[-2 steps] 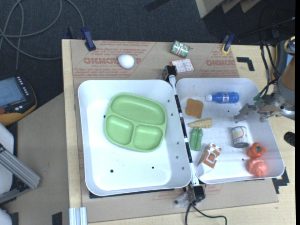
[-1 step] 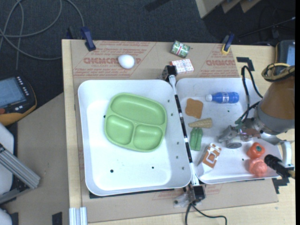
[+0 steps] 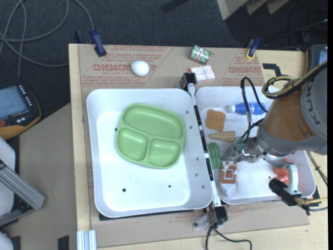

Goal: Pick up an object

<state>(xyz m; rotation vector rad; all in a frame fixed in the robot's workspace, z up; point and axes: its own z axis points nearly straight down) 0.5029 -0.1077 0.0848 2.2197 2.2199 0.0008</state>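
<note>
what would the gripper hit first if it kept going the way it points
Probably the small orange and white packet lying on the floor of the right white bin. The gripper points down and toward the bin divider, just above it, though depth is unclear from this view.

Brown pad (image 3: pixel 215 120), cone (image 3: pixel 221 136), blue bottle (image 3: pixel 245 108), right bin (image 3: pixel 260 194)

A robotics laboratory: a grey arm (image 3: pixel 291 124) with an orange band reaches over a bench (image 3: pixel 156 61) topped with printed cardboard held by blue clamps (image 3: pixel 97 41). Two shallow white bins (image 3: pixel 99 139) sit side by side, cables (image 3: pixel 250 95) trail across them, and more wiring (image 3: pixel 31 14) loops over the dark carpeted floor. A handheld control pendant (image 3: pixel 15 108) lies at the left, beside aluminium framing (image 3: pixel 21 186).
</note>
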